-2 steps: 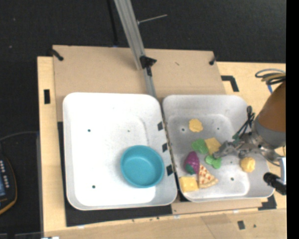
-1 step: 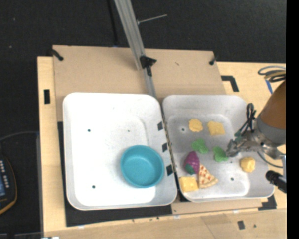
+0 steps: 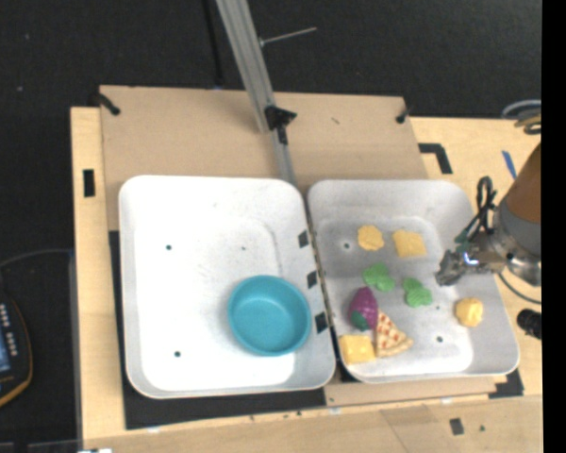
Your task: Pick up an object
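The right bin (image 3: 453, 201) holds several small toy foods. Two yellow pieces (image 3: 371, 238) (image 3: 409, 243) lie near its middle, with two green pieces (image 3: 378, 277) (image 3: 417, 294) below them. A purple eggplant (image 3: 362, 305), a pizza slice (image 3: 390, 335) and a yellow block (image 3: 357, 349) sit at the front left. Near the right wall rests a yellow lump (image 3: 469, 311). My gripper (image 3: 450, 270) hangs low over the bin's right side, just right of the green pieces and above the yellow lump.
The left bin (image 3: 170, 215) carries a blue bowl (image 3: 268, 314) at its front right. A slanted metal pole (image 3: 255, 74) rises behind the bins. A handheld pendant (image 3: 0, 347) lies off the bench at the far left.
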You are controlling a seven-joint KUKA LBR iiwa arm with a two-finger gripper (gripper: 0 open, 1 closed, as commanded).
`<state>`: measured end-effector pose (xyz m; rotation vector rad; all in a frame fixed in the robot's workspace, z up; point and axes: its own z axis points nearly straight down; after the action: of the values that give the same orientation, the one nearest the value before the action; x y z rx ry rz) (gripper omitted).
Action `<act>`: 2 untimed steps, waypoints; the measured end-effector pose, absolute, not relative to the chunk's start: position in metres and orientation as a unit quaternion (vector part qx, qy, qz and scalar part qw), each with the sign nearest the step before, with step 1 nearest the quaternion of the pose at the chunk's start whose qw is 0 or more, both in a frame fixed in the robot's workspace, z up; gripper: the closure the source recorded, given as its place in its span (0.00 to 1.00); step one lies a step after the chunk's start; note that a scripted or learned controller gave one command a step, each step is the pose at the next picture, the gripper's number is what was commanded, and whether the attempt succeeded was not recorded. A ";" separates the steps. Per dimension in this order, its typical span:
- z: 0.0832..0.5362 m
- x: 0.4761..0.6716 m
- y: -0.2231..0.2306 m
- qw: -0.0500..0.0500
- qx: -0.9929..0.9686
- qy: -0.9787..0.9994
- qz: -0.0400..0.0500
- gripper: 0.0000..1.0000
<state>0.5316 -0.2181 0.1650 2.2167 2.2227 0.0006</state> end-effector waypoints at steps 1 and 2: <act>0.226 0.532 -0.220 0.002 0.706 0.708 0.000 1.00; 0.277 0.533 -0.222 0.002 0.706 0.708 0.000 1.00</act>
<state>0.5331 -0.2220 0.2770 2.2143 2.2229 0.0003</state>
